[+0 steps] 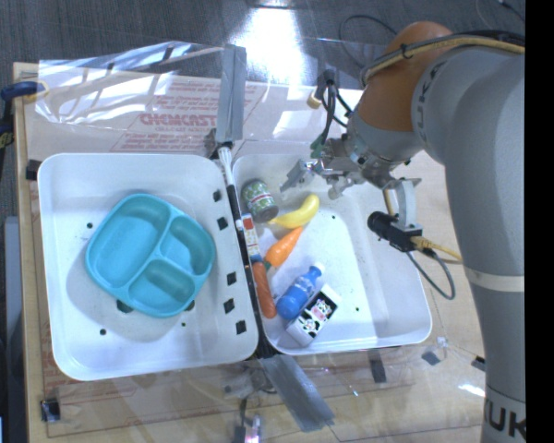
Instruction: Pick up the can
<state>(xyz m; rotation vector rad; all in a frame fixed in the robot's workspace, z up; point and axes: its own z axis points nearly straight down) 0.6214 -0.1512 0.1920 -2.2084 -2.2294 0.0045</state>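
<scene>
The small green-labelled metal can (258,197) lies on its side in the right-hand shallow white bin (399,298), up near the divider at about ten o'clock of that bin. The grey two-finger gripper (316,179) hangs over the bin's far edge, off toward the can's two o'clock, near it but apart from it. Its fingers (295,175) stand spread, with nothing between them. A yellow banana (296,213) lies just beside the can at its four o'clock, almost under the gripper. Below that rest an orange carrot (283,245) and a blue plastic bottle (298,293). The left white bin (65,340) carries a turquoise divided plate (150,254).
</scene>
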